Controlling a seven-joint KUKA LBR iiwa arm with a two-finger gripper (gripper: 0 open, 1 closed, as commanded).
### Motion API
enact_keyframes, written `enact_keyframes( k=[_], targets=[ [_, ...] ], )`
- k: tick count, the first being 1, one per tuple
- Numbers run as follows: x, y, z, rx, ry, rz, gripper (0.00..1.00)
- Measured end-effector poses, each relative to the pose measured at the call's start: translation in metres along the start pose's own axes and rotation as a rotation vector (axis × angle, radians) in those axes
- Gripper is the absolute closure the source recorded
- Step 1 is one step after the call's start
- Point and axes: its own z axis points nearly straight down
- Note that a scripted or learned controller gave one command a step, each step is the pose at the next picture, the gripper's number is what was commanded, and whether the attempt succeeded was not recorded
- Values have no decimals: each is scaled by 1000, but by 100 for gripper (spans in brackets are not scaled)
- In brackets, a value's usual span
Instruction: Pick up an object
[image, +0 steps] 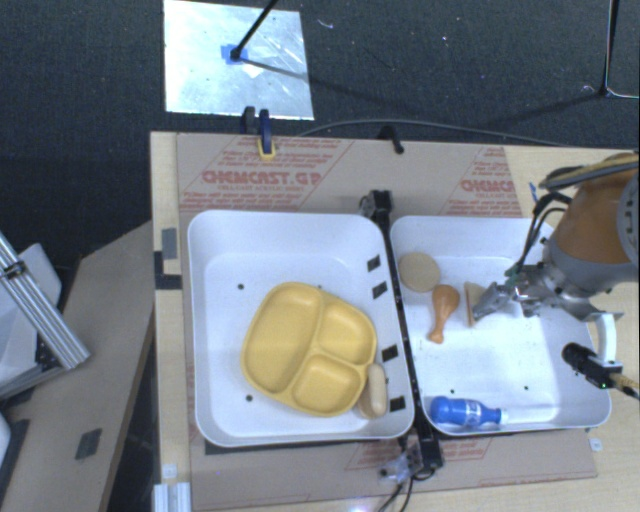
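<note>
Two white bins are sitting side by side on the bench (250, 165). The arm (600, 225) is reaching into the right bin (520, 390), its gripper (490, 300) hanging low near the bin's middle, just right of a wooden spoon-like piece (441, 310). That piece is lying with its long axis nearly up-and-down in the view, rounded wider end pointing toward the far rim, narrow end pointing toward the near rim. A small tan wedge (472, 300) is lying between the piece and the gripper, touching or nearly touching the gripper; whether the gripper is spread or pinching is impossible to tell here. A round tan disc (420, 269) is lying just beyond the wooden piece. A blue bottle (463, 411) is lying on its side along the near wall, long axis running left-right, clear end pointing right. In the left bin (215, 250) a yellow divided tray (310, 345) is resting, with a beige bread-like roll (375, 390) touching its near right corner.
</note>
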Motion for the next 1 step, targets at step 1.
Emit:
enact_keyframes(
  k=[1],
  targets=[
    [0, 1, 22, -3, -1, 0, 0]
  ],
)
